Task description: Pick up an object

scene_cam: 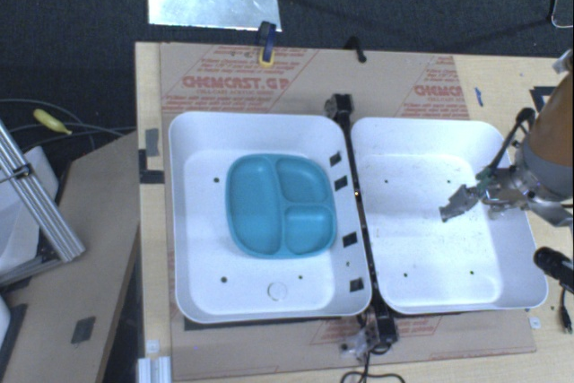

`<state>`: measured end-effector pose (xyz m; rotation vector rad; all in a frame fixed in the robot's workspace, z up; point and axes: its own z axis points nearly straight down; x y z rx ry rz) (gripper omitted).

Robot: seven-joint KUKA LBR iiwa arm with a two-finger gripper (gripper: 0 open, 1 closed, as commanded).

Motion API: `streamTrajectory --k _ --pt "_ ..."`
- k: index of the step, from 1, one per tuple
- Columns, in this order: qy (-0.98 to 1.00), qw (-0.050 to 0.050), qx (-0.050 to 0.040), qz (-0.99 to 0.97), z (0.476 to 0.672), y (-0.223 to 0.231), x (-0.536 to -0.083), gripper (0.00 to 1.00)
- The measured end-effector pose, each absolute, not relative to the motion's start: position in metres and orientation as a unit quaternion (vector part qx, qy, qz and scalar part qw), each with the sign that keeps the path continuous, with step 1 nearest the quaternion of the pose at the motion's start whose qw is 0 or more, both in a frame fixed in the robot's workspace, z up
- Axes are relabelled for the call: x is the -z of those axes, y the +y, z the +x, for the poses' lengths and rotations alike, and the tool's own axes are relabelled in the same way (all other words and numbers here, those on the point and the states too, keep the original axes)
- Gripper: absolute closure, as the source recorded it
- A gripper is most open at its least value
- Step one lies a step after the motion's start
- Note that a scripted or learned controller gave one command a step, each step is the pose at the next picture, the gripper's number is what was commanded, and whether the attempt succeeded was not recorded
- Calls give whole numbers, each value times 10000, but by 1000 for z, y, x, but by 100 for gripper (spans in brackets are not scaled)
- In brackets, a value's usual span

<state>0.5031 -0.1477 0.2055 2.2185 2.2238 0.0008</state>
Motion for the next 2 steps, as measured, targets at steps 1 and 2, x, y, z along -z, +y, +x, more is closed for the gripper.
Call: streamTrajectory --k 1,2 --pt "7057 -20 21 7085 484 -199 -118 0" --pt "7118 -11 -15 7023 520 -92 -83 0"
